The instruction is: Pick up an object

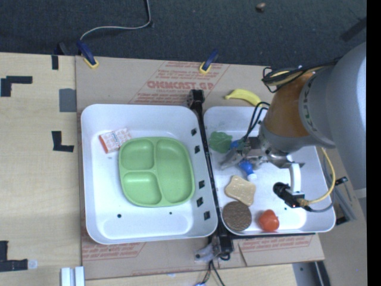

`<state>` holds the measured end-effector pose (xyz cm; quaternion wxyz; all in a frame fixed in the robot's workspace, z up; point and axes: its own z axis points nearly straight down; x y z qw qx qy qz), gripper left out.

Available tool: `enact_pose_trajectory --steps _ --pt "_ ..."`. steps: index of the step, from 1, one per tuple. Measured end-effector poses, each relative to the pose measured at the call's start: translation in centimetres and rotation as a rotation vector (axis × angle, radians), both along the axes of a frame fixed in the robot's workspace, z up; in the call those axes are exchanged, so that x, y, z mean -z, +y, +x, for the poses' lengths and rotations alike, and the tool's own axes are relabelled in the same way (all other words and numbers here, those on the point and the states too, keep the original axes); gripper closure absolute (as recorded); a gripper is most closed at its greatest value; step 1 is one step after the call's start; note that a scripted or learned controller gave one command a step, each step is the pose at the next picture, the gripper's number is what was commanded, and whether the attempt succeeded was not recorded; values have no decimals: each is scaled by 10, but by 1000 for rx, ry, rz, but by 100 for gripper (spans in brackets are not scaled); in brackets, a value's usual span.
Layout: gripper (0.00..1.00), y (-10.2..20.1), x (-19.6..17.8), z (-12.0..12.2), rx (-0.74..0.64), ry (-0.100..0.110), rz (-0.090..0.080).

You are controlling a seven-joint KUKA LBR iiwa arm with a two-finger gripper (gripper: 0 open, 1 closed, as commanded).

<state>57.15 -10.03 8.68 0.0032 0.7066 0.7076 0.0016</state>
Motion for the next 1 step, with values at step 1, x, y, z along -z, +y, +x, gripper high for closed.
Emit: enact_pose_trajectory --steps 1 --pt "0 -2 0 -18 0 -1 0"
